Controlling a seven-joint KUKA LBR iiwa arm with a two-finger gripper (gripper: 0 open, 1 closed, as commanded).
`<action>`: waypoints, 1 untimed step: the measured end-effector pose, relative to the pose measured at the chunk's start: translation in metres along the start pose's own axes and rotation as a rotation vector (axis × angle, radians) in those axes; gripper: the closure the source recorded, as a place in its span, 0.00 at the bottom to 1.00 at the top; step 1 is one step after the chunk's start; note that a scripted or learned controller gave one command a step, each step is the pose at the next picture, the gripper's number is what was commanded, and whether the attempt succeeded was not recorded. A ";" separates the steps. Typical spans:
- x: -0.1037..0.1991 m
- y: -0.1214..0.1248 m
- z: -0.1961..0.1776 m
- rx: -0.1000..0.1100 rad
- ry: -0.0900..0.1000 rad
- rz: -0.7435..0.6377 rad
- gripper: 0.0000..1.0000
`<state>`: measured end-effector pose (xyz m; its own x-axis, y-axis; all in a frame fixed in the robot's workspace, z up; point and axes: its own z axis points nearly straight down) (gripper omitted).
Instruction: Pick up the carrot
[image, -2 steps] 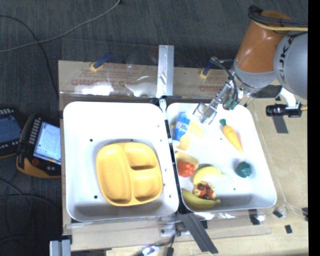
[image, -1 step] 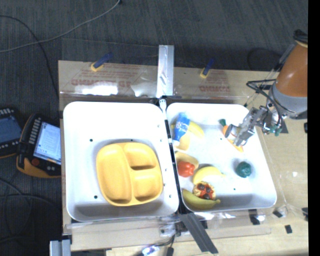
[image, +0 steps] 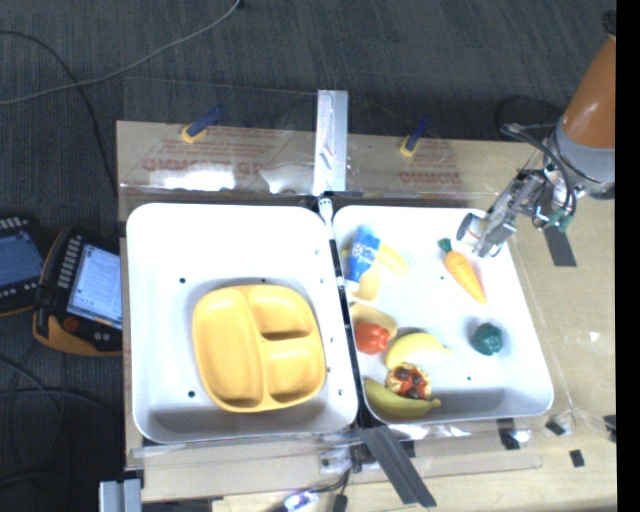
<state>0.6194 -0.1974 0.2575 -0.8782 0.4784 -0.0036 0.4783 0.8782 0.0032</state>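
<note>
Pale wooden bench (image: 575, 330) on dark grey carpet (image: 100, 60), black cables (image: 60, 60) trailing across it.

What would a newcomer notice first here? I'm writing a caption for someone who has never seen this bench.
Probably the yellow divided plate, which sits alone in the left bin. Next comes the cluster of toy food in the right bin: an orange carrot near the far right side, a banana at the near edge and a red tomato by the divider. The arm's end effector hovers just above the carrot's top end.
</note>
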 end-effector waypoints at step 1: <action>0.000 0.000 0.000 0.000 0.001 0.000 0.00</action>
<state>0.6193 -0.1975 0.2573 -0.8780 0.4787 -0.0031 0.4787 0.8780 0.0031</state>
